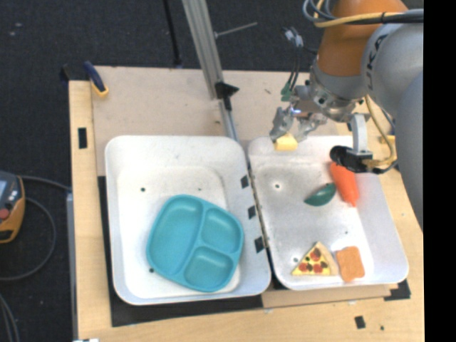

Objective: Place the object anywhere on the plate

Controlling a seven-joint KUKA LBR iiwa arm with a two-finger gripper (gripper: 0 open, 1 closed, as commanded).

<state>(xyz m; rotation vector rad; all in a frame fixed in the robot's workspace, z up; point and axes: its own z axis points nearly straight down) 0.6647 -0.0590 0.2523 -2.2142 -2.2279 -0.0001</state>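
Cheese block [286, 143] sits just below the gripper [293, 123], whose fingers look parted and hold nothing, while the plate [195, 242] lies well left and lower.

From my feed the arm [377, 41] runs off the top and right edges, so I can't see its base. Gripper [293, 123] is small and blurry; can't tell finger state, or whether it touches the yellow block [286, 143] just below it. The carrot [345, 181] has its top end tucked under a black part of the arm. Green item [320, 195] is too small to ID. Orange box [8, 209] at left is cut by the frame edge.
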